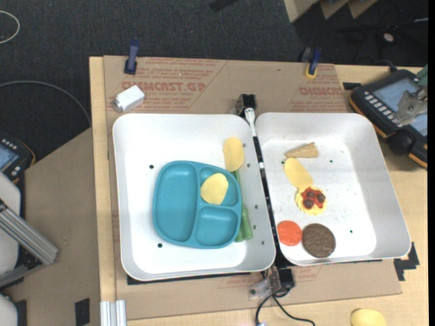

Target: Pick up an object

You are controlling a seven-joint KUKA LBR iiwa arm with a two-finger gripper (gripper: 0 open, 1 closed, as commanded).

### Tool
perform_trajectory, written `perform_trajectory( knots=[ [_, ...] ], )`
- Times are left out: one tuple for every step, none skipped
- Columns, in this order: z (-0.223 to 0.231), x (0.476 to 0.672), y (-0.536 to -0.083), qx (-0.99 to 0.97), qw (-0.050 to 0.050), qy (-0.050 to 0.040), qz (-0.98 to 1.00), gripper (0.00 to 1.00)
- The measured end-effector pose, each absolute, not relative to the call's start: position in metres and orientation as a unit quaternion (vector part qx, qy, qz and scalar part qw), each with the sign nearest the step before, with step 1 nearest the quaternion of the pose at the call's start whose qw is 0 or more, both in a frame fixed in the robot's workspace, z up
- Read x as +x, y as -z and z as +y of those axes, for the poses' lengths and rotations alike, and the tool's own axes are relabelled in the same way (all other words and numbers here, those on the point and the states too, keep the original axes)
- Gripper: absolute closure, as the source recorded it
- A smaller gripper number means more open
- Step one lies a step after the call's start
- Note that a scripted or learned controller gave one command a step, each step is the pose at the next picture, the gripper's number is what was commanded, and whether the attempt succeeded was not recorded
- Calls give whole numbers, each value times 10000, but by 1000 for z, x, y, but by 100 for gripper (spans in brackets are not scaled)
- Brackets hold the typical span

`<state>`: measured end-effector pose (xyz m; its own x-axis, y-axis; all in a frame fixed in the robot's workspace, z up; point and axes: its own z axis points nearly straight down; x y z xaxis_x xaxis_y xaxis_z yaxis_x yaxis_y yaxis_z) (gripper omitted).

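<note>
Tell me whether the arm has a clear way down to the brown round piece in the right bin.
Probably yes: the brown round piece lies uncovered near the right bin's front edge, though the orange disc sits close beside it.

one cam, fixed above the bench, looking down at a slant from the front. far enough back to take in both white bins, left bin [129,182] & right bin [367,175], w/ cardboard underlay [204,87] & dark floor [102,12] beyond.
</note>
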<state>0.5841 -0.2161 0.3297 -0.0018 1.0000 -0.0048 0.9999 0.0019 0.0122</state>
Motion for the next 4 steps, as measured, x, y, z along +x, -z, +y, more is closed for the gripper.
perform_trajectory(
  knots=[
    [-225,564,-422,7073,68,-23,7069,100],
    [-224,537,-339,7078,-39,18,7064,100],
    [-208,476,-265,7082,-59,21,7060,100],
    [-226,480,-352,7072,60,-16,7070,100]
  ],
)
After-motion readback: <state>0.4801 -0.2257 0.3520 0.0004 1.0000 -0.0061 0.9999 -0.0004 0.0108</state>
